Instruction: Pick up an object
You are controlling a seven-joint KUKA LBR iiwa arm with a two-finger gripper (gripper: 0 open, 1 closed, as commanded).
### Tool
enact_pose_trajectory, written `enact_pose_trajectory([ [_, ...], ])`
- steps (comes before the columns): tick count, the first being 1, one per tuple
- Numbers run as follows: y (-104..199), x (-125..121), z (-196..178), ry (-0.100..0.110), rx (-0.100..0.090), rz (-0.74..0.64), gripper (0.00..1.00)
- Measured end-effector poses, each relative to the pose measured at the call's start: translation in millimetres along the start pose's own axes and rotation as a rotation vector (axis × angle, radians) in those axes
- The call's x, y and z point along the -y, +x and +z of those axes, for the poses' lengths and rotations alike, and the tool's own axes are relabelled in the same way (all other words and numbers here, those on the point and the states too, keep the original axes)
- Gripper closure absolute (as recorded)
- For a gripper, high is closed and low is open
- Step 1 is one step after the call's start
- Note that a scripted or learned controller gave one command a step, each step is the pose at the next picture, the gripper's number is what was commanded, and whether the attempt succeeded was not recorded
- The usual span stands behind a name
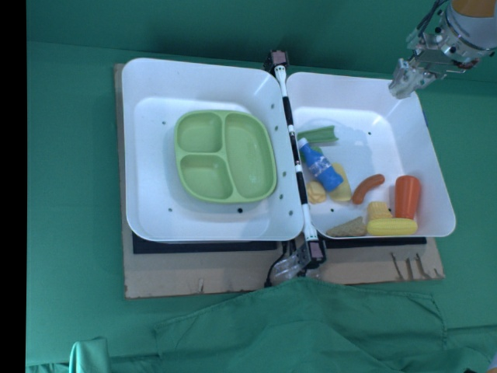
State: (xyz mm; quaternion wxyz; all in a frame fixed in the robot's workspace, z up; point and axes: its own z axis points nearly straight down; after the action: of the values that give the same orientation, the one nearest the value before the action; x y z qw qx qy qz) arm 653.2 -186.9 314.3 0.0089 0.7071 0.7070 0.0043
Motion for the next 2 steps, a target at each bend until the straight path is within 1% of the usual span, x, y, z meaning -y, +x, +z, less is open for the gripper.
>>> enact_pose_trajectory([
  [1,0.4,-27.1,45.8,0.014,-0.002,0.001,1.0],
  [2,0.0,-26.6,42.7,0.013,-0.002,0.002,0.0],
])
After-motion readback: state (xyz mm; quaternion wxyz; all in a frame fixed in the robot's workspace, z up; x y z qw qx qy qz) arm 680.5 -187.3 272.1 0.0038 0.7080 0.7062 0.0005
